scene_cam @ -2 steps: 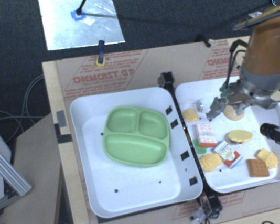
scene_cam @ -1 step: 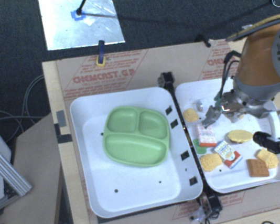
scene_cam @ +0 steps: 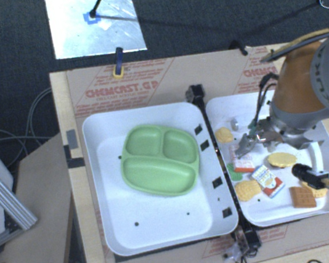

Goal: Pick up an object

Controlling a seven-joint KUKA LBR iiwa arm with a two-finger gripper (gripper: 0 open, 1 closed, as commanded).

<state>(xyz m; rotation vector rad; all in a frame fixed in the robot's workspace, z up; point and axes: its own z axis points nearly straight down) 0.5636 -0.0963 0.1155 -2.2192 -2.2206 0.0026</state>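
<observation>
Camera view looks down on a bench (scene_cam: 143,78) bearing 2 white bins. Filling the left bin (scene_cam: 115,229), a green 3-compartment plate (scene_cam: 158,160) lies slightly toward its far edge. Over the right bin (scene_cam: 272,214) the grey and orange arm (scene_cam: 307,88) reaches in, its gripper (scene_cam: 246,143) low near that bin's left edge; whether the fingers grip anything I cannot tell. Toy food lies below it: a yellow oval (scene_cam: 281,159), a round cracker (scene_cam: 247,191), a small carton (scene_cam: 267,180), and a brown waffle square (scene_cam: 302,196) by the near-right corner.
</observation>
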